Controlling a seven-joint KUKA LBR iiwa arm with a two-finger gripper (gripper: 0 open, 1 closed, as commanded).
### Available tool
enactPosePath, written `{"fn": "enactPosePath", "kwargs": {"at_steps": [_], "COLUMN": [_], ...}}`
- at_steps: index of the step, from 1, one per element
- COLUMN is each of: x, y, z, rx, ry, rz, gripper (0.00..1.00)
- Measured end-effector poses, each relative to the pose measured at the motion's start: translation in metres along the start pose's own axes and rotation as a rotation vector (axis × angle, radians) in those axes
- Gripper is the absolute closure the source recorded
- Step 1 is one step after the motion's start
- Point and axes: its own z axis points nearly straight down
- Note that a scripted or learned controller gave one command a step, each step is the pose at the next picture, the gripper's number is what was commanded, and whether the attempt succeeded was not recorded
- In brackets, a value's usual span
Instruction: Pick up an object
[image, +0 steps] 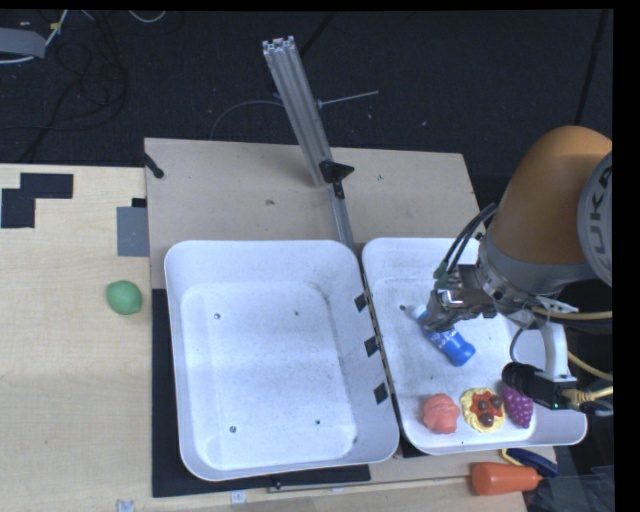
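Note:
My gripper (440, 315) hangs low over the right bin (400, 262), near its middle. A blue cylinder (455, 346) lies on the bin floor directly beneath and just in front of it, and its upper end is hidden under the gripper. Whether the gripper touches the cylinder cannot be told. Along the bin's front edge lie a pink lump (438, 413), a yellow and red toy (484, 409) and a purple bunch of grapes (518, 406).
The left bin (190, 262) stands beside the right one, with black clips (371, 345) on the shared wall. A green ball (124, 297) rests on the bench at the far left. An orange carrot-like toy (503, 478) lies outside the bins at the front right. A metal rail (300, 110) slants up behind.

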Motion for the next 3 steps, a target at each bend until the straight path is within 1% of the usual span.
{"fn": "enactPosePath", "kwargs": {"at_steps": [1, 2, 3], "x": [0.044, 0.086, 0.129], "y": [0.014, 0.036, 0.059], "z": [-0.003, 0.011, 0.016], "rx": [0.000, 0.001, 0.000], "ry": [-0.001, 0.000, -0.001], "rz": [0.001, 0.001, 0.002], "gripper": [1.00, 1.00, 1.00]}}
